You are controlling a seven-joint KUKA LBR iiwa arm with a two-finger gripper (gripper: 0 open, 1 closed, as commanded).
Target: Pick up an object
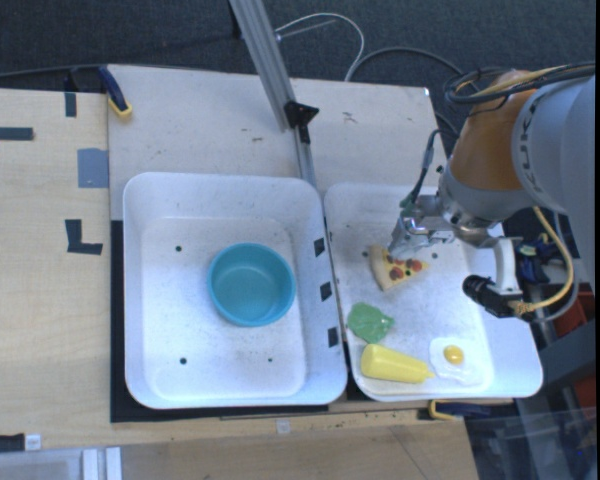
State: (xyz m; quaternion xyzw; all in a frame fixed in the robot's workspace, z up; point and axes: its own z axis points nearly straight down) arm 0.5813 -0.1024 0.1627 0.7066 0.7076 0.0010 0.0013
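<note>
Two jaws [408, 251] low over pizza slice [396, 269] in right bin [500, 368], grip impossible to tell.

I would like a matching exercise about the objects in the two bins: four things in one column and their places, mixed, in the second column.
Things:
1. blue bowl
2. pizza slice
3. fried egg
4. yellow wedge

Places:
A. right bin, near corner on the arm's side
B. directly under the end effector
C. middle of the left bin
D. right bin, near edge, below the green piece

Pairs: 1-C, 2-B, 3-A, 4-D
</note>
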